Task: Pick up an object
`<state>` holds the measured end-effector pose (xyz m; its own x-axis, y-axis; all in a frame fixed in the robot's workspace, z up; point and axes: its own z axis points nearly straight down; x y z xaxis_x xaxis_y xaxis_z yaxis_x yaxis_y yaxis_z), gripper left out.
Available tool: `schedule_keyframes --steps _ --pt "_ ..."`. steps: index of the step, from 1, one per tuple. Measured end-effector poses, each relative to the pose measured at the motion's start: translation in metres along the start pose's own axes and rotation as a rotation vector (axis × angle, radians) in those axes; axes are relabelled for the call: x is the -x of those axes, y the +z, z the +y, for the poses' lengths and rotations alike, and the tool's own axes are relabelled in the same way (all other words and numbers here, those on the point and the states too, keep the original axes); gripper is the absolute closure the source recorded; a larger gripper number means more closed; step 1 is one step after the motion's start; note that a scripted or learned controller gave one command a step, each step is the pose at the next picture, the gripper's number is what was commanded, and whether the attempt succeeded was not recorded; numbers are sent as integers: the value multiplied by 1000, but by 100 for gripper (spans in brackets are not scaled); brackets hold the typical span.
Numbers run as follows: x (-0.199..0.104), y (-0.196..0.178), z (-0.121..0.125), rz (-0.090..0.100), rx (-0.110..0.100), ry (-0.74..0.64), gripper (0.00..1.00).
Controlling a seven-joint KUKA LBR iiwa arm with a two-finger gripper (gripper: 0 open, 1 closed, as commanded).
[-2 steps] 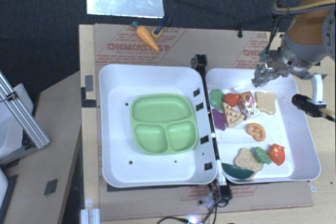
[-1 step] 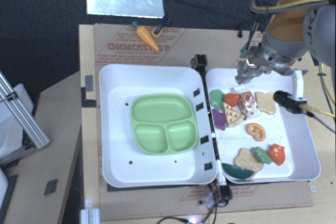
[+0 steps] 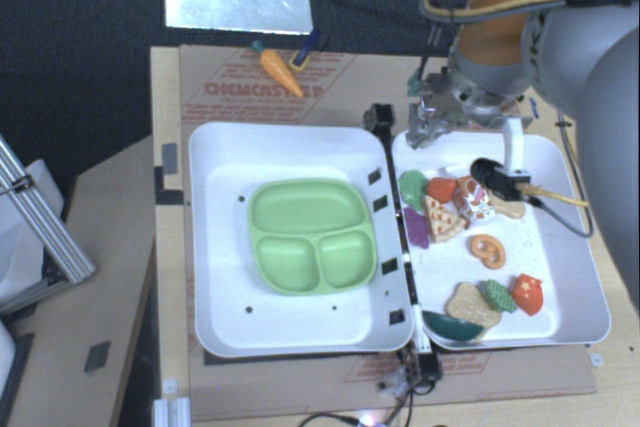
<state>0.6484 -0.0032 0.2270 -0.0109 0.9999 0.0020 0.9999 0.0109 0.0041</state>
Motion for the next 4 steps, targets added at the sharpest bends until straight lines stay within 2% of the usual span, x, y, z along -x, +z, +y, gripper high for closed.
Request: schedule_keyframes --steps 1,2,3,4 --pt "-56 -8 18 1 0 1 100" --pt "-54 1 25 -2 -2 5 100" --pt "-58 -8 19 -2 -2 5 100" --pt "-59 13 16 -3 -3 7 100"
